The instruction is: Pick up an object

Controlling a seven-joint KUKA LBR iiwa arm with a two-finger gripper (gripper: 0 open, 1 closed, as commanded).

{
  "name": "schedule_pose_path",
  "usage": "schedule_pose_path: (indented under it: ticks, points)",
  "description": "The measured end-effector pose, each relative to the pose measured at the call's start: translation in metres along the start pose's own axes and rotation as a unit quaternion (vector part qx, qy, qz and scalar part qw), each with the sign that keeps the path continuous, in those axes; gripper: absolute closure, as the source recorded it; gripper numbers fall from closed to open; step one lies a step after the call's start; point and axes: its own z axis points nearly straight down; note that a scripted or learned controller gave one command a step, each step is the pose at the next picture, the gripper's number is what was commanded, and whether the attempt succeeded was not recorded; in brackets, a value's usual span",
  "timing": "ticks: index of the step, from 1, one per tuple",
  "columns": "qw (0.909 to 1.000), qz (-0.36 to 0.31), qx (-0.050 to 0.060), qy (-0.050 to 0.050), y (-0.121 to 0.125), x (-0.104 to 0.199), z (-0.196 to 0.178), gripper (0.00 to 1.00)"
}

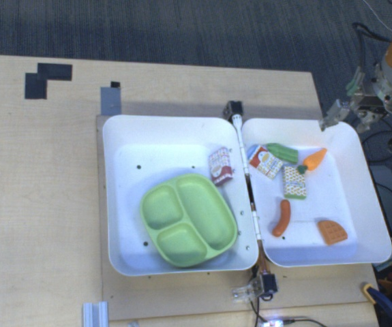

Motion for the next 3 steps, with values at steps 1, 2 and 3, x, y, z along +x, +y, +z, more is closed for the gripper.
schedule_pose_path:
  ticks: [1, 2, 3]
  points:
    - [1.0, 0.001, -0.004, -0.001, -0.025, 0.06, 0.137, 0.0]
    - [1.0, 0.001, -0.003, 0.001, -0.025, 0.062, 0.127, 1.0]
    - [1.0, -0.001, 0.0, 0.001, -0.072, 0.116, 0.05, 1.0]
